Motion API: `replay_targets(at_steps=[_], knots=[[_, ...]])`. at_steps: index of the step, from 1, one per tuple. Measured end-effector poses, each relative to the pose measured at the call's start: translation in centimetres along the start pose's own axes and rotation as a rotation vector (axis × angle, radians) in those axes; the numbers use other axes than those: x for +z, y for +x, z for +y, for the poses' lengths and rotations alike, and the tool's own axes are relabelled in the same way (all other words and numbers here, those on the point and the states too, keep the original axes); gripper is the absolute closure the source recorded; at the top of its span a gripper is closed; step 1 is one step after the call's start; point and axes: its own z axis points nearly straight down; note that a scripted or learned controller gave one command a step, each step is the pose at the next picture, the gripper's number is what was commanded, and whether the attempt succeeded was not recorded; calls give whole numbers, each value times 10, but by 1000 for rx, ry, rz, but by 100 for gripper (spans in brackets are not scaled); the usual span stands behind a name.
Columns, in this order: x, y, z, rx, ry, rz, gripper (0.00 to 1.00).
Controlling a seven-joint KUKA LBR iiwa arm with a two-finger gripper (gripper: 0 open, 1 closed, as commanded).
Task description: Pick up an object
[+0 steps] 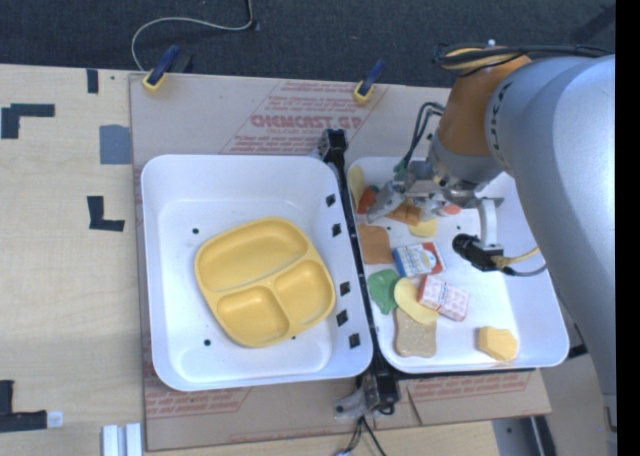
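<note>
The right bin (pixel 535 274) holds several toy food pieces. Among them are a blue and white carton (pixel 415 259), a red and white box (pixel 443 298), a bread slice (pixel 415 335), a yellow cheese wedge (pixel 497 342), a green leaf (pixel 382 289) and a tan square (pixel 375 243). My gripper (pixel 412 197) hangs low over the bin's far left part, right above an orange-brown piece (pixel 406 213) and beside a red piece (pixel 368 201). The gripper body hides what lies under it.
The left bin (pixel 175 244) holds a yellow three-compartment tray (pixel 264 280). A black divider (pixel 345 244) runs between the bins. The grey arm with its orange band (pixel 470 114) covers the right bin's far right side. A black cable end (pixel 478 251) hangs above the right bin.
</note>
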Motion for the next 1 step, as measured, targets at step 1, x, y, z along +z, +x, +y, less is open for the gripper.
replay_targets(at_steps=[1], knots=[[1, -6, 19, -8, 55, 10, 0]])
